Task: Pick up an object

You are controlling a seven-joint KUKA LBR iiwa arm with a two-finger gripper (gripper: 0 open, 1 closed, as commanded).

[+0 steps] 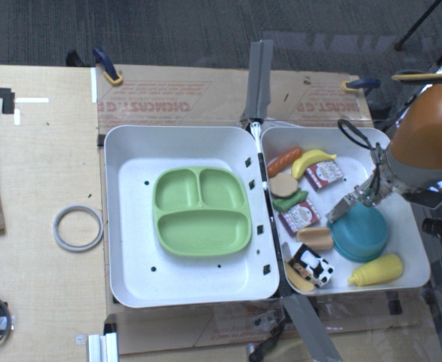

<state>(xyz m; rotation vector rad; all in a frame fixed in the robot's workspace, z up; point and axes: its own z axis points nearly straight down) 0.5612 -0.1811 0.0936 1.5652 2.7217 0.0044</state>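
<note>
Gripper (347, 206) low over the right bin (411, 225), at the upper left rim of the teal bowl (360, 234); nothing lifted yet.

Judging by the layout, the pick is unfinished: every item lies in the bin, with the banana (312, 161), carrot (284, 159), two red-and-white packets (326, 174), yellow squeeze bottle (376, 271) and black-and-white toy cow (314, 267) all resting on its floor. The arm reaches in from the right of the frame, orange band at the upper right, wrist angled down and leftward toward the bowl. Whether the fingers are open or closed cannot be told. The left bin (127, 202) holds a green divided plate (202, 210), untouched.
</note>
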